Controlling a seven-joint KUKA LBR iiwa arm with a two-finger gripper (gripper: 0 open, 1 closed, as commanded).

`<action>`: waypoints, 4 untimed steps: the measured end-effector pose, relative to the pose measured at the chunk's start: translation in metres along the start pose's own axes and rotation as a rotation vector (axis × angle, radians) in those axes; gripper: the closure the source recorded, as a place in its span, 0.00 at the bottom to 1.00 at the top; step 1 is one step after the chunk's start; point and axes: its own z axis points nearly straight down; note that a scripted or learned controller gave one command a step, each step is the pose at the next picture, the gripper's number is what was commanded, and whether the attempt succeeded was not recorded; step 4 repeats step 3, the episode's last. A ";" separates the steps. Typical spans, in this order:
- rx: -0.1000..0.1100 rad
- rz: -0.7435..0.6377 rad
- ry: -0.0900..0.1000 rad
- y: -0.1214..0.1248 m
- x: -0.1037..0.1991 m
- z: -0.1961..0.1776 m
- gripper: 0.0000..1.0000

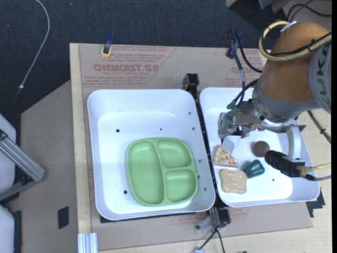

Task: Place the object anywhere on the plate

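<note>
From my seat the arm (pixel 295 62) runs off the right edge, and its bulk covers the far part of the right bin (pixel 274 194). I can't make out the gripper (pixel 234 124) fingertips under the wrist, nor whether anything sits between them. The brown round thing (pixel 260 148) is too blurred for me to name

We see an evenly lit, fairly bright scene, with light falling from overhead. The left bin (pixel 105 120) glares almost to pure white along its floor, washing out its surface detail, and the green plate (pixel 160 170) casts only a thin, soft shadow. The arm (pixel 292 67) throws a soft shadow on the right bin (pixel 274 191) beneath it. Focus is slightly soft throughout, with mild graininess on the dark carpet (pixel 63 15).
</note>
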 end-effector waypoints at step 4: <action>0.004 0.002 -0.001 -0.022 0.100 0.021 0.00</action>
